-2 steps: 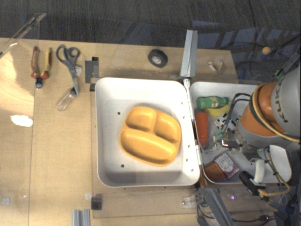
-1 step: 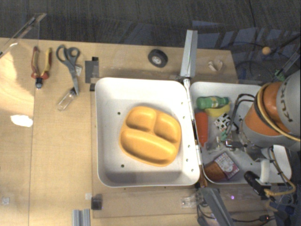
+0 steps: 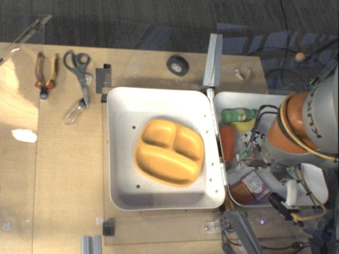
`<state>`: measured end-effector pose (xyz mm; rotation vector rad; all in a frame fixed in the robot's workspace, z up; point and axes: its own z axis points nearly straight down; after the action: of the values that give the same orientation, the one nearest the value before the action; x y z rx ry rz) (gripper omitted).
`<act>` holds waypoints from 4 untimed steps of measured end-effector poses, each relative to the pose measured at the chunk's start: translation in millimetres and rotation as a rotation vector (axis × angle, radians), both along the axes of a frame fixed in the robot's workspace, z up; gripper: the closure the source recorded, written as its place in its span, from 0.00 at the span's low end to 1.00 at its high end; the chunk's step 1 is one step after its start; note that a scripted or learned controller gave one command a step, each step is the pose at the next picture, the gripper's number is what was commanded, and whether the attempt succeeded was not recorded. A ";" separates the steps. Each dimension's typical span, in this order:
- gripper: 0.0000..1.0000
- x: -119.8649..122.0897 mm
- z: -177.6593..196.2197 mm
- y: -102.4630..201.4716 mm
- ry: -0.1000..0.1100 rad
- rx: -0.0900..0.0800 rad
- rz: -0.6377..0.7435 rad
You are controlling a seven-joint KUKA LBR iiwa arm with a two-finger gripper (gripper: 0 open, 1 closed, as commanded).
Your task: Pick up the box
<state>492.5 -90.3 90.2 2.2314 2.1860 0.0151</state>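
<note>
Hand state hidden under the wrist; small maroon-patterned cardboard box sits crowded by neighbours, risking a wrong grasp.

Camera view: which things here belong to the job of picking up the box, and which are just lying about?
Job: box, right bin, arm.

Lying about: yellow divided tray in left bin, scissors, pliers, tape roll, green bottle.
</note>
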 end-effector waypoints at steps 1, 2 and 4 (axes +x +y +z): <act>0.00 0.4 -0.1 -19.4 0.000 0.008 -0.183; 0.00 -0.4 -0.2 -7.0 0.000 0.000 -0.131; 0.00 -0.7 -0.3 -10.1 0.003 0.001 -0.051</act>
<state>491.7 -100.4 89.9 2.2880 2.1302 0.0128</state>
